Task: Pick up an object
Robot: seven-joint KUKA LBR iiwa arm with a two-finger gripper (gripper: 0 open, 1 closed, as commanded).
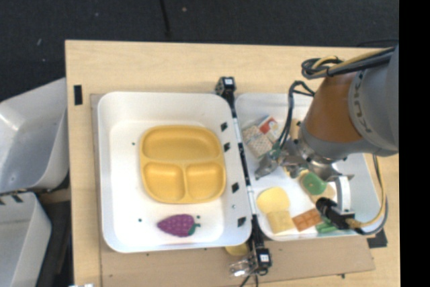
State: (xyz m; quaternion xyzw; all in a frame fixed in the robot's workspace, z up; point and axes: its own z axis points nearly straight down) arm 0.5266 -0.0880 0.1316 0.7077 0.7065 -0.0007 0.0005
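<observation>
Progress on the pick looks early to me: nothing sits lifted clear of the bins, and I see no item held off the floor of either one. My arm reaches in from the right and hangs low over the right bin, its wrist covering the middle of that bin. The claw is somewhere under the wrist among dark metal parts near the left wall of the right bin, and I cannot tell whether it is open, closed, or gripping anything, because the view from above blurs it together with the clutter. Candidates lie close around it: a crumpled packet with a red patch just on the far side, a green round piece just to the right, a yellow round piece on the near side, and past that a pale yellow block beside an orange waffle-like piece. The packet seems nearest the claw, perhaps touching, though I cannot confirm contact. In the left bin sit a yellow divided tray and a purple grape bunch, well apart from the arm. My judgement is that the grasp and lift are both left to do.
</observation>
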